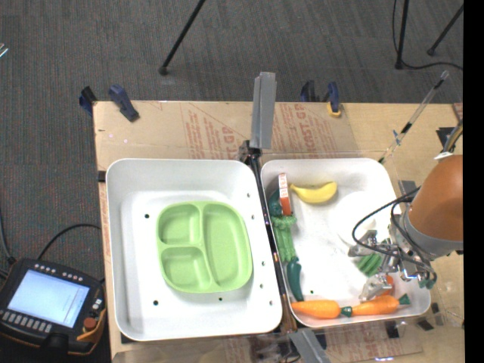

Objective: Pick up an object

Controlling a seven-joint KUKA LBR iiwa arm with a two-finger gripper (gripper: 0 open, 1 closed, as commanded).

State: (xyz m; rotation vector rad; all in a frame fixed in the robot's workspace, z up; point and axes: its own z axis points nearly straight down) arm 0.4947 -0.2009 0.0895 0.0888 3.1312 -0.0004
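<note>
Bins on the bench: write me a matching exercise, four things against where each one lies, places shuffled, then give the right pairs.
Things
1. green divided plate
2. banana
3. carrot
4. gripper

Places
A. along the right bin's near wall
B. far part of the right bin
C. middle of the left bin
D. above the right bin's near right corner

Pairs: 1-C, 2-B, 3-A, 4-D
</note>
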